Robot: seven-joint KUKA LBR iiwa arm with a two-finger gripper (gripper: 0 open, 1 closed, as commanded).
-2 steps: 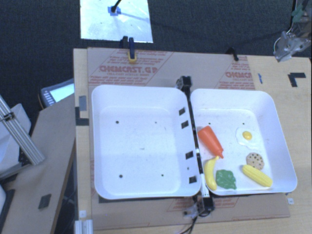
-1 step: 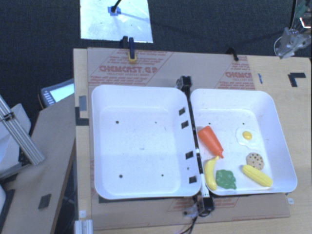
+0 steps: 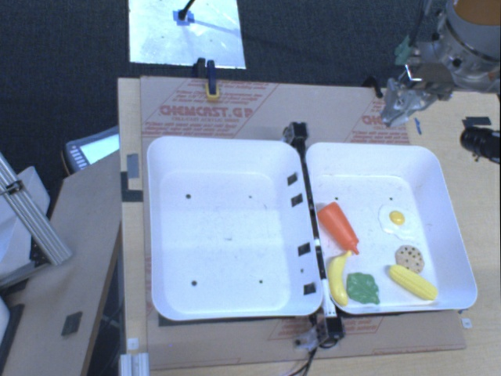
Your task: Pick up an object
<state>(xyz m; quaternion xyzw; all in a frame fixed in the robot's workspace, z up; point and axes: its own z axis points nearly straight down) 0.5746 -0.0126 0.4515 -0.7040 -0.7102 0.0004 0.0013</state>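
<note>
Claw (image 3: 394, 110) hangs above right bin's (image 3: 446, 180) far rim; grip state unclear, nothing seen held. Carrot (image 3: 338, 223) lies down-left of it, long axis diagonal.

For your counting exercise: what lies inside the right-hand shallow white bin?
The right-hand white bin holds an orange toy carrot, yellow banana, green leafy piece, fried egg, brown cookie and yellow corn cob. Nothing looks covered.
</note>
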